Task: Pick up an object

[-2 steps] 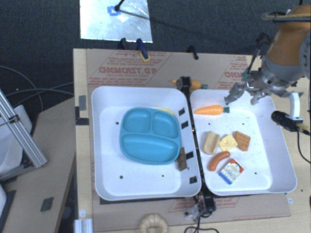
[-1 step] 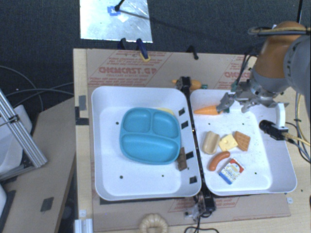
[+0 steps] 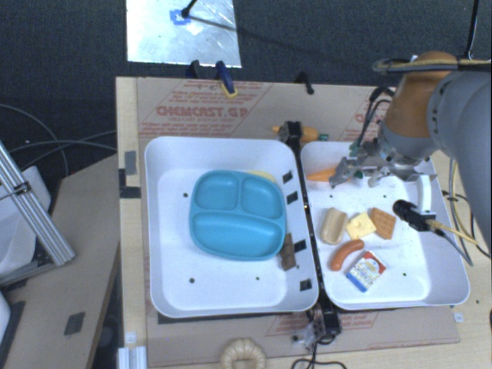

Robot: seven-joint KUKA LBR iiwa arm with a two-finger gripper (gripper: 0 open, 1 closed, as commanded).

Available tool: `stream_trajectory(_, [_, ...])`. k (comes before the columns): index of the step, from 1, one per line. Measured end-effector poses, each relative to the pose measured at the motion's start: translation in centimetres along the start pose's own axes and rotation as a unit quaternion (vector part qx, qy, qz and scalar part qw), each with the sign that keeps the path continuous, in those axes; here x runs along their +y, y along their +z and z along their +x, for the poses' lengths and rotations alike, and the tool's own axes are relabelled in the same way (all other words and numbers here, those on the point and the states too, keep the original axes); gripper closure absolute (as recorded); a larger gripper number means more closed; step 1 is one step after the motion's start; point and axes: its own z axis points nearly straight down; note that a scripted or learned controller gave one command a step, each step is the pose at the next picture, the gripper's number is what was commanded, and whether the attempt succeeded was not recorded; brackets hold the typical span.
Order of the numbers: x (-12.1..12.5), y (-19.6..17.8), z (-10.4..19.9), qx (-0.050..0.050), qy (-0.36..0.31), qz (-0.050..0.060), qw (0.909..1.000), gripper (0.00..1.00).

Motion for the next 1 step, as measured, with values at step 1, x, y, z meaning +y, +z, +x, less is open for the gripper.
stream_trajectory(1, [0.09, 2.91, 0.03, 0.000, 0.000, -0.001, 1.0000, 0.00])
